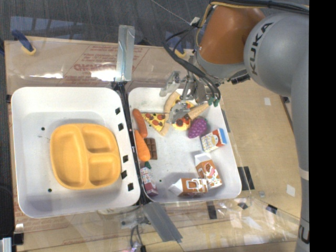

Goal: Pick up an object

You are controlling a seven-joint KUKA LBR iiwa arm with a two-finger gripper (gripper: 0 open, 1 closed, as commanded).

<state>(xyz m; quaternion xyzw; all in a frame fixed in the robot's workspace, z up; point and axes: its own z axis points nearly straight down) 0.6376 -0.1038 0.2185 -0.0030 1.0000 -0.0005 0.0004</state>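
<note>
My gripper [181, 100] hangs low over the far end of the right bin [231, 156], below the arm's orange band. It sits right above a yellow banana [170, 103] and a tan bread stick [198, 109], and hides part of both. A pizza slice [155, 121] lies just left of it, and purple grapes [197, 127] lie just in front. A small red and yellow toy [181, 123] lies under the gripper's near side. Nothing can be seen held by the gripper.
Along the right bin's left wall lie a red sausage [139, 121], a carrot [142, 147], a chocolate bar [151, 148] and a small bottle [147, 181]. Three small cartons [213, 139] [208, 171] [190, 186] lie near its front right. The left bin [31, 104] holds a yellow divided tray [84, 155].
</note>
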